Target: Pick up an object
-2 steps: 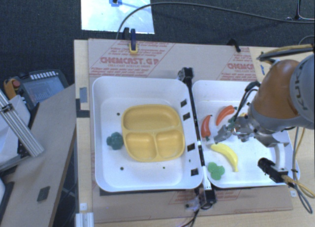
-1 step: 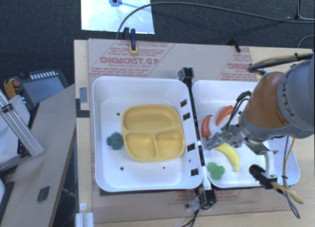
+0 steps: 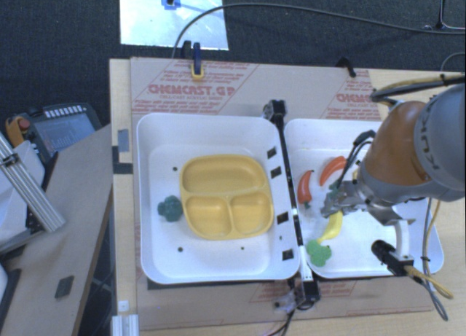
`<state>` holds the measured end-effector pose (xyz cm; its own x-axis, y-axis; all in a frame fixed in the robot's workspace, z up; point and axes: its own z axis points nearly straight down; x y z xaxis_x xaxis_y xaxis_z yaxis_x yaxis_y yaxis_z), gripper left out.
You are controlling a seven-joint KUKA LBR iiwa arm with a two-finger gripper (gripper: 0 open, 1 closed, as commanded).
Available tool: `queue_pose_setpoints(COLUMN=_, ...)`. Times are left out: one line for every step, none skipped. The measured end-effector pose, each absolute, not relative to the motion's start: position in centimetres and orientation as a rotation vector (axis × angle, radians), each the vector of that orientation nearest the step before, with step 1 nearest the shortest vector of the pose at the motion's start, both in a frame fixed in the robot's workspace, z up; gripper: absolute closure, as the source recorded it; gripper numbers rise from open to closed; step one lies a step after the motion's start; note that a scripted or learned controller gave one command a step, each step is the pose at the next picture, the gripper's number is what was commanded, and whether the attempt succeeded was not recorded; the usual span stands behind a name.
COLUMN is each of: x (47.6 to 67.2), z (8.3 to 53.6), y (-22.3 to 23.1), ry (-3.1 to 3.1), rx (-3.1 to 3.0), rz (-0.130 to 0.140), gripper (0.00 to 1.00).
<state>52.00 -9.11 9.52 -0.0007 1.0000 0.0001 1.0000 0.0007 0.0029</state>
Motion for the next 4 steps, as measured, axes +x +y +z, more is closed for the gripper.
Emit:
queue_pose_setpoints(x=52.6, z=15.0, y=-10.1, ry=2.220, rx=2.215, rz=0.005, gripper=1.00)
queue_pose_setpoints(x=52.1, z=19.9, y=-10.7, ry=2.217, rx=2.217, rz=0.006, gripper=1.00)
queue_pose_setpoints(x=52.3, z=23.8, y=-10.8, ry=2.222, rx=2.213, rz=0.005, gripper=1.00)
queue_pose_setpoints(x=54.4, z=22.7, y=-5.9, ry=2.230, rx=2.210, rz=0.005, gripper=1.00)
